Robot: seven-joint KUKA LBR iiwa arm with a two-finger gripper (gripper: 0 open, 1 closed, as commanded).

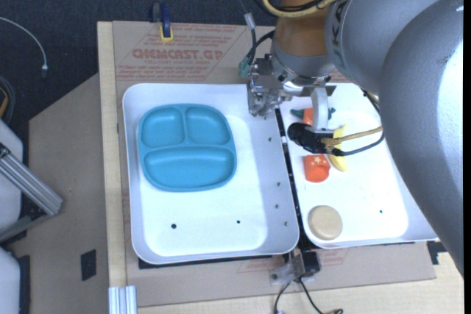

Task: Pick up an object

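Blue divided plate (188, 147) sits in the left white bin (221, 232). The gripper (257, 108) hangs just off the plate's upper right corner, by the seam with the right bin (368, 195). Honestly can't tell if it's spread or closed. An orange cup (317, 169) lies right of the plate, and a beige disc (324, 221) lower right of it.

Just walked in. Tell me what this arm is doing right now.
The grey arm reaches in from the right, with its gripper low at the upper right corner of the left bin, close to the wall between the two bins. A blue divided plate lies in that bin, well apart from the gripper. The right bin holds a small orange object and a round beige object. Nothing is visibly held yet.
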